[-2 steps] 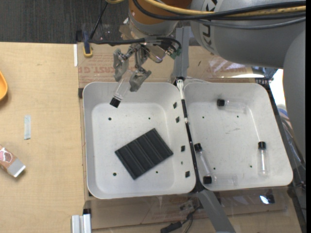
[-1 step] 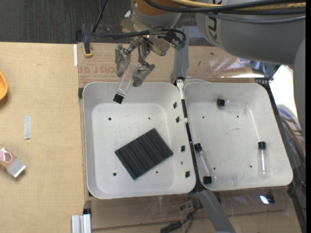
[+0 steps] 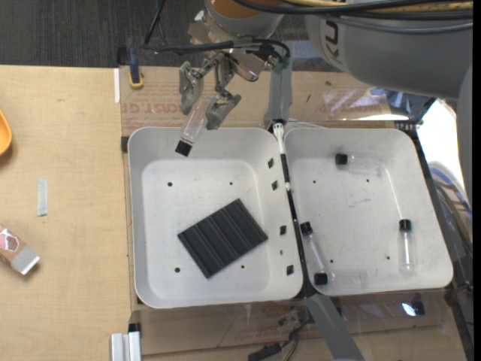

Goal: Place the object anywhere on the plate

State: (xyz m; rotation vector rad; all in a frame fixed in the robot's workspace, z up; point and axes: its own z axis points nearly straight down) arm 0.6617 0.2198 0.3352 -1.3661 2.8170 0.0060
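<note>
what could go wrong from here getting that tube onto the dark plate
1. The tool grips the clear tube only near its top end; it hangs tilted with its black cap low, so it may slip or swing out.
2. The tube hangs over the left bin's back rim, away from the ribbed plate; released here, it would likely miss.
3. Being round, it could roll off the plate.

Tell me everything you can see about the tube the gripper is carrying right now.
The tube is a slim clear plastic-looking vial with a black cap at its lower end. It hangs tilted, cap down and to the view's left, above the far left corner of the left bin. Its upper end sits between the fingers of the gripper, which are the only thing touching it. It is well short of the dark ribbed plate.
</note>
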